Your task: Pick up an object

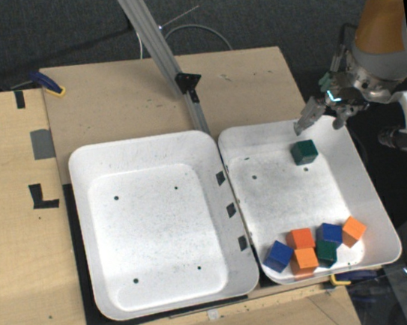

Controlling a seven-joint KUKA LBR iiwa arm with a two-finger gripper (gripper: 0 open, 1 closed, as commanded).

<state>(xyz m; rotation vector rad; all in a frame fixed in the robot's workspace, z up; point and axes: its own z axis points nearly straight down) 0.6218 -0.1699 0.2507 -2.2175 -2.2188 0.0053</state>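
Arm: one, grey, with an orange band above the wrist, entering from the upper right and angled down-left. Tool [323, 116]: two-fingered, above the far right corner of the right bin [365, 179]; fingers spread apart, one pointing down-left, the other nearer the wrist, with nothing between them.

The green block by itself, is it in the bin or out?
In. The green block sits on the right bin's floor.

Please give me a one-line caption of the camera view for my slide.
Open gripper poised over the right bin, near a lone green cube; six more cubes clustered at the near edge.
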